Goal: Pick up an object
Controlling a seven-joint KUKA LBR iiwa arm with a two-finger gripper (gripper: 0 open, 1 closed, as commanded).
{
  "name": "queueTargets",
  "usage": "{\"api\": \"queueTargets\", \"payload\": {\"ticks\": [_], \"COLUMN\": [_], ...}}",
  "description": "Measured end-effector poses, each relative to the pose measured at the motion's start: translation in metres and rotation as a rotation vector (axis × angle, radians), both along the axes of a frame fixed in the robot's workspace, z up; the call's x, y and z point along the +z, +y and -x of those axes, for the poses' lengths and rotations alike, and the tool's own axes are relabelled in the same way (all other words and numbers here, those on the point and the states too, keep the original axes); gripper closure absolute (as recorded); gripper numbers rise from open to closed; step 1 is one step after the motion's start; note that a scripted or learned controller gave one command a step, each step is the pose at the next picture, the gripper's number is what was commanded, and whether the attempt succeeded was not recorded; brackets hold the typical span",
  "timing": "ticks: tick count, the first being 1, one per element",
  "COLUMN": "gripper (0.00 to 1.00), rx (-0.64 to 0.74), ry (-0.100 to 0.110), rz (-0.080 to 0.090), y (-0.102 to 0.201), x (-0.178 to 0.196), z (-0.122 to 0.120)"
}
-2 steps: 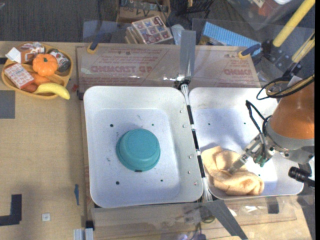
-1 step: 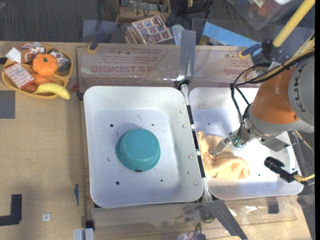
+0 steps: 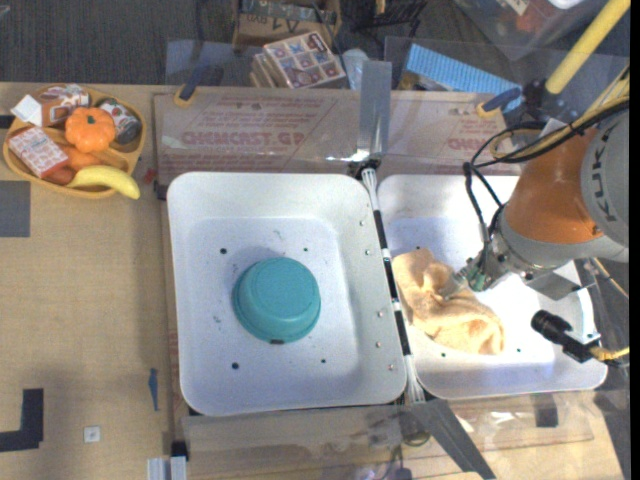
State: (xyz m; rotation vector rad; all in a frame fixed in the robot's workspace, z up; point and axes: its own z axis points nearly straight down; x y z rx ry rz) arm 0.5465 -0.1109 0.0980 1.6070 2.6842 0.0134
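A crumpled yellow cloth is seen lying in the right bin, against the bin's left wall and spread toward its middle. The cloth is bunched into folds, with a paler lobe at its upper left and a fuller mass at its lower right. The gripper is lowered onto the cloth's upper right edge, where its tip is seen touching or just beside the fabric. Whether the jaws are apart or together cannot be told, since the tip is small and partly masked by the wrist. No cloth is seen lifted off the bin floor.

The arm is brought in from the right, its orange band placed above the right bin, with black cables looped over it.

In the left bin a teal bowl is set upside down, a little below the middle and well apart from the cloth. The two bins are placed side by side, touching along a central divider.

On the desk, at the far left corner, a yellow dish is found, holding a small orange pumpkin, a banana and some small boxes.
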Motion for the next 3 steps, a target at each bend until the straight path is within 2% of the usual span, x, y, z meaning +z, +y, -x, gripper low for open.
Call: {"api": "queueTargets", "payload": {"ticks": [1,2,3], "gripper": [0.00,0.00,0.00], "rx": [0.000,-0.224,-0.157], "ry": [0.000,0.005,0.005], "rz": [0.000,0.000,-0.001], "y": [0.000,0.002,-0.017], "x": [0.000,-0.009,-0.009], "z": [0.000,-0.024,0.041]}}
